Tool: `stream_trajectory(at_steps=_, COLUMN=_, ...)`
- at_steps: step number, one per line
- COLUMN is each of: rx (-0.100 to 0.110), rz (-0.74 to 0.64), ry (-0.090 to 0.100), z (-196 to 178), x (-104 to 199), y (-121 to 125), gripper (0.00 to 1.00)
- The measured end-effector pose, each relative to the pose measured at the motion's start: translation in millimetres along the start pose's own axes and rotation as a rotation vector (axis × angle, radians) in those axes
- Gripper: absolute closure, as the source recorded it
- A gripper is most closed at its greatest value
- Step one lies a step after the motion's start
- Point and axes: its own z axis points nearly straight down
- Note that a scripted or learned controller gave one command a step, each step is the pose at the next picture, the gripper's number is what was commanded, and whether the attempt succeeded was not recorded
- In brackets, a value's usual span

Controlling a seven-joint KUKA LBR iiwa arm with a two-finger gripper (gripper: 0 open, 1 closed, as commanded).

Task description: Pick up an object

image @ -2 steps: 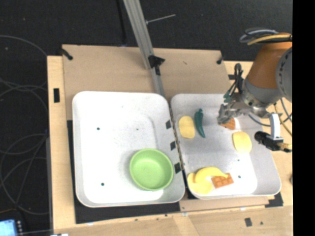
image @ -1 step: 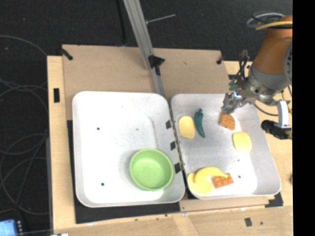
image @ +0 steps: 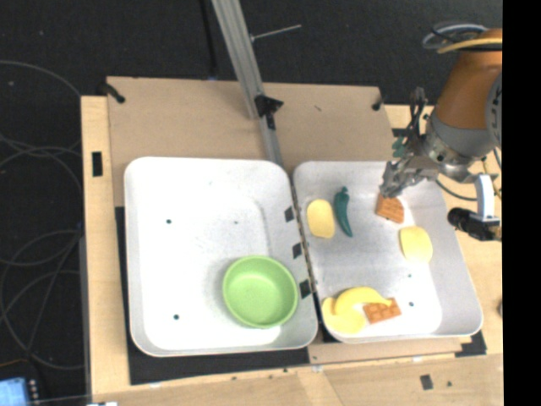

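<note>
The gripper (image: 396,189) hangs low over the upper part of the right bin (image: 452,311), reaching in from the right under the arm's orange band, and its fingertips come down right at the top edge of a small orange waffle-textured piece (image: 390,209); how far the fingers stand apart cannot be told, and nothing shows whether the piece is actually pinched between them. That piece is a flat, roughly square bit, orange-brown with a grid pattern, lying tilted just below the gripper. Just to the left of it lies a slim dark-green pepper (image: 342,211), and beyond that, touching distance from the bin's left wall, a pale yellow rounded object (image: 320,218). Below and slightly right of the gripper sits another pale yellow piece (image: 416,244). Further down, near the bin's front edge, a yellow banana-like shape (image: 348,304) carries a second orange waffle piece (image: 381,311). Well to the left, in the left bin (image: 169,193), stands a light-green bowl (image: 259,290).
</note>
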Motion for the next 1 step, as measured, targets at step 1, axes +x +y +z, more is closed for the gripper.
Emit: stream_trajectory(at_steps=1, rx=-0.001, rz=-0.003, ry=0.002, z=-9.9, x=43.4, y=-11.3, gripper=1.0)
